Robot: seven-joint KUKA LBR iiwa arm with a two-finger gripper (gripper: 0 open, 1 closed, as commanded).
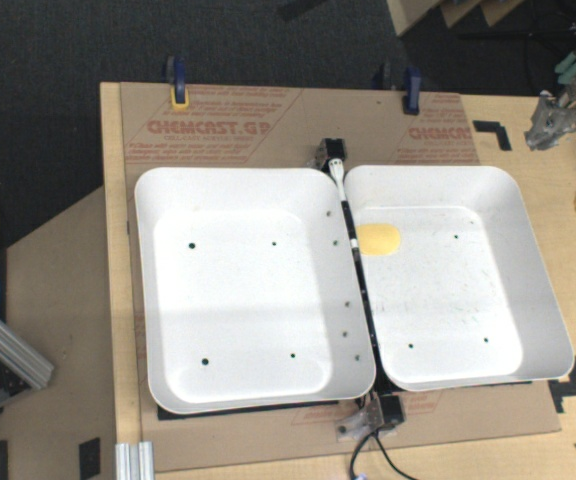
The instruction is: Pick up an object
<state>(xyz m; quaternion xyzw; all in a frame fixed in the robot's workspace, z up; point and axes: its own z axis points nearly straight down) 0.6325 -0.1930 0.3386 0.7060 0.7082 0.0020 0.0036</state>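
Two white bins side by side on the worktop [268, 108]. The only candidate obj: a small yellow object [378, 239] in the right bin [528, 268], up near its left wall, just beside the divider w/ the left bin [158, 268]. Looks soft-edged, roundish, lying flat.

Best approach, I'd say: drop straight down over it, fingers lined up parallel to the wall so neither one clips the rim, close across its short width, lift slow.

The hand's state: can't tell. Obj's height and material are hard to judge from this slant; the far right edge of the scene is cluttered and cut off.
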